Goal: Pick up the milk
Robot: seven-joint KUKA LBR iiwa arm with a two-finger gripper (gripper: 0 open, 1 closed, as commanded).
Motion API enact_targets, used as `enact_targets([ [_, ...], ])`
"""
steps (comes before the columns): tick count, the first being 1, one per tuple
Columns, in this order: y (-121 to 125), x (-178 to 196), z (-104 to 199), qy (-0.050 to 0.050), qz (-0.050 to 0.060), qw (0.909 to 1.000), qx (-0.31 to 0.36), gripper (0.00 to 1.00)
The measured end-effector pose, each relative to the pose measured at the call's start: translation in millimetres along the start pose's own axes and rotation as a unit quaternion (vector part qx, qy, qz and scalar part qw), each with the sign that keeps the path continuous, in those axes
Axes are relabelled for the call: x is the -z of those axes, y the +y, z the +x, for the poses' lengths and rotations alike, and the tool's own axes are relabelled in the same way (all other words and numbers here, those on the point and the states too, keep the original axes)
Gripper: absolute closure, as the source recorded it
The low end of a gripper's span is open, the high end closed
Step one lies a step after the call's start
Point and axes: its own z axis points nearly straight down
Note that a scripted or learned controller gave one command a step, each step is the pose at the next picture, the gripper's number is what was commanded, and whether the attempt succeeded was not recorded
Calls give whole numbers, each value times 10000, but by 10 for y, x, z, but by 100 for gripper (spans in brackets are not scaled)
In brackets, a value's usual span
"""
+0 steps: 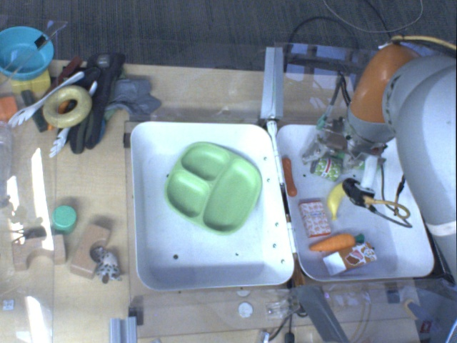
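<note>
Camera view: the gripper (335,151) sits low in the right bin (421,259), at its upper part, directly over the milk (330,167) — a small carton with green-and-red print, partly covered by the gripper. Whether the gripper grasps it cannot be determined. Just below lie a banana (335,200), a carrot (332,244) and a sausage (288,176). The left bin (150,256) contains a green divided plate (213,186).

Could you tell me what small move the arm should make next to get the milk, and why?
Probably a short lift to check the grasp. The tool sits low over the green-and-red milk carton at the back of the right bin, but whether it has the carton is hidden.
</note>
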Motion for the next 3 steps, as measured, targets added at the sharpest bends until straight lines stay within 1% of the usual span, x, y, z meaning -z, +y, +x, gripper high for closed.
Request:
enact_targets([
  [1, 17, 128, 24, 2, -31, 10000, 45, 100],
  [2, 206, 9, 195, -25, -15, 10000, -47, 100],
  [3, -485, 36, 52, 20, -143, 9962, 863, 100],
])
